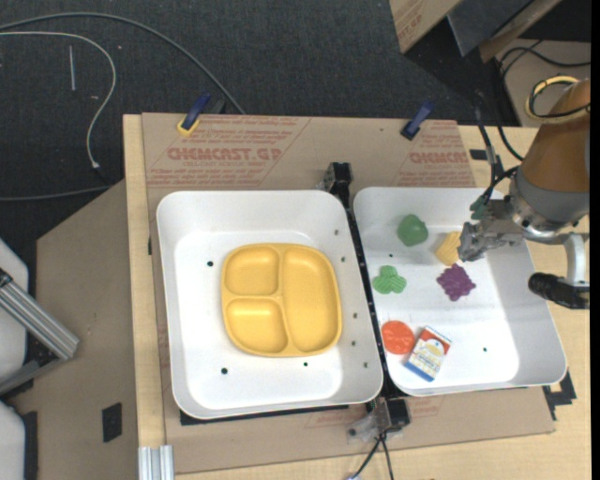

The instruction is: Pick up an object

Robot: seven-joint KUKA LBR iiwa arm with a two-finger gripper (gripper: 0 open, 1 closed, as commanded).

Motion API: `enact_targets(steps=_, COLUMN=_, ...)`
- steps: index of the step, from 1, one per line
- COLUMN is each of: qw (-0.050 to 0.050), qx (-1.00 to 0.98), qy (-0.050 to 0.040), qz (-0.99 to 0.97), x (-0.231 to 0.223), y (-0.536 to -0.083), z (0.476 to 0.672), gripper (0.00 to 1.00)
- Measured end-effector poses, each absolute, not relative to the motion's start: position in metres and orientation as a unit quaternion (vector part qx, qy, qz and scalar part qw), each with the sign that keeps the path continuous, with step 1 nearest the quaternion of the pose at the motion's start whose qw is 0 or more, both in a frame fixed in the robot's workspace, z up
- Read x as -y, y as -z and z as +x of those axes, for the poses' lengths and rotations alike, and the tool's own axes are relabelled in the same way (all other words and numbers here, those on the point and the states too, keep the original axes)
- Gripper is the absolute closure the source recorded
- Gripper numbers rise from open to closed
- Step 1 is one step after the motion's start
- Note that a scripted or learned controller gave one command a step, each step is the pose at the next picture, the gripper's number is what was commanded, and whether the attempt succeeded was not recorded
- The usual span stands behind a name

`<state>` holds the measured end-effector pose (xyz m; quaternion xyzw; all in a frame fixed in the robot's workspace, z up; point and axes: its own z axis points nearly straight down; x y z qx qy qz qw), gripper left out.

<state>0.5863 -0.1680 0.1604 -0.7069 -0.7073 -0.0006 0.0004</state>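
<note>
Dark carpet floor [281, 56] spreads beyond the bench, a pale cable [103, 66] looping over it. Brown cardboard sheet [281, 150] covers the benchtop, pinned by two blue clamps [195, 114]. Cardboard boxes [422, 23] sit at the back; even, flat light.

Tray [281, 300] in left bin [187, 234]; toys, perhaps, right.

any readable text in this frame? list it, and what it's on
"CHEMCAST GP": red print, upside down, on the brown board behind the left bin.
Same red print, partly cut off, behind the right bin.
Small carton: print too small to read.
</note>
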Motion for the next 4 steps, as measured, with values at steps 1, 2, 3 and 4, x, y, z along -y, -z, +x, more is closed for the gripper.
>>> enact_targets(steps=1, qw=-0.002, qx=0.707, qy=0.0014, qz=-0.707, x=0.171, y=-0.204, z=0.588, gripper=1.00)
enact_targets(steps=2, qw=-0.002, qx=0.708, qy=0.0014, qz=-0.707, x=0.171, y=-0.232, z=0.589, gripper=1.00)
enact_targets(steps=3, qw=-0.001, qx=0.709, qy=0.0012, qz=-0.705, x=0.121, y=-0.237, z=0.606, gripper=1.00)
enact_targets(steps=4, qw=0.002, qx=0.710, qy=0.0008, qz=-0.704, x=0.057, y=-0.233, z=0.609, gripper=1.00)
